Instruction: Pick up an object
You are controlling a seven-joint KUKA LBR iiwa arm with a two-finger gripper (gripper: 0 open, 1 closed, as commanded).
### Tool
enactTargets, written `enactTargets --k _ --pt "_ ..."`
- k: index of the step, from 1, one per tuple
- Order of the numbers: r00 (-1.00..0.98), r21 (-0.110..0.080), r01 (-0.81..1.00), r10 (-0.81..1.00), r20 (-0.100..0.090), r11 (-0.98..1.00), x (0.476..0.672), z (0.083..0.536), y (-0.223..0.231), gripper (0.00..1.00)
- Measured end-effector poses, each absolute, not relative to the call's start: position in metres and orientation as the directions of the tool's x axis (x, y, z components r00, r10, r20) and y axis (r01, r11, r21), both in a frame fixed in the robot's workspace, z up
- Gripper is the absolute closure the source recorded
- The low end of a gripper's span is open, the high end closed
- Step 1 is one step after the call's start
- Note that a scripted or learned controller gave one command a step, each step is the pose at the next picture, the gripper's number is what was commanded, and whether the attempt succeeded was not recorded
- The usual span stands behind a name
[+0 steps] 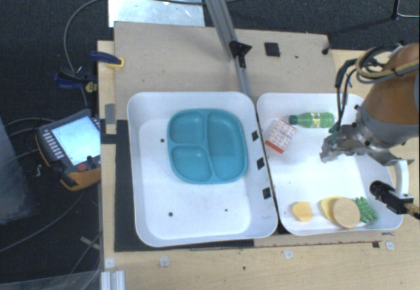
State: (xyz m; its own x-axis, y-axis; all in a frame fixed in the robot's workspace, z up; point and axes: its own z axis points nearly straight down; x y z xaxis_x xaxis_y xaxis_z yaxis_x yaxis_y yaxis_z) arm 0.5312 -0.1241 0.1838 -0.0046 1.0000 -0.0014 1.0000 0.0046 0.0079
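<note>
Gripper (335, 148) mid-right of frame over right bin (315, 190), jaw state can't tell; nearest obj = green bottle (313, 120) just up-left of it, long axis approx horiz, near upper rim.

One fixed camera looks down aslant on both white bins (197, 233) from above.
</note>
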Motion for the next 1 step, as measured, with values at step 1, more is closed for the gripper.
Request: enactTargets --k 1 --pt "-0.006 0.007 1.0 1.0 -0.001 0.006 0.5422 0.2353 -0.1203 1.0"
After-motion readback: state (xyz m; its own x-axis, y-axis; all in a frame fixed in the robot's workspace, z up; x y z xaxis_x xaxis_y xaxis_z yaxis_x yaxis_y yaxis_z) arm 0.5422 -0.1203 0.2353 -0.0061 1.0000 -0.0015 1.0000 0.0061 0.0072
